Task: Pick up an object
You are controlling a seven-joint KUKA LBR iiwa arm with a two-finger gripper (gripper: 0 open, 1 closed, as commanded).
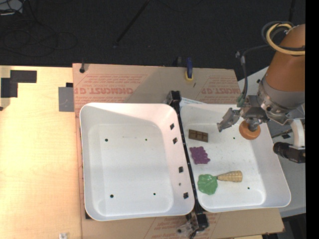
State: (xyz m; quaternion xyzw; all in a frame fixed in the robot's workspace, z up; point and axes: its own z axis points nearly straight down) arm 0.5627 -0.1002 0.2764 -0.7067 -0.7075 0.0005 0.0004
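Tool (238, 119) low over the far end of the right bin (279, 195), at the tip of the grey arm (285, 68) with the orange band. Tilted, with a grey part poking out to the left. Cannot tell if wide or narrow. Cannot tell if holding anything.

Just beside the tool, on its near right side, a round orange thing (248, 130). Touching the tool or only under it: cannot tell.

Further left in the same bin, near the middle wall, a small brown bar (198, 135), lying flat. Just in front of that, a bumpy purple lump (200, 155), close to the bar but apart from it. Nearer the front, a green lump (207, 183) with a tan cone (230, 177) lying on its side, wide end touching the green, pointy end toward the right. All of these well apart from the tool.

On the left, the other white bin (89, 183), side by side with the first, joined by a row of little black clips (180, 169) along the middle.

Under both bins, a sheet of brown cardboard (124, 86) with red letters. At its far edge, a small blue clamp (189, 68).

To the left of all that, the pale wooden bench (35, 158) with a few dark squares (65, 97) on it. Beyond the bench, a dark floor with thin cables (15, 4).
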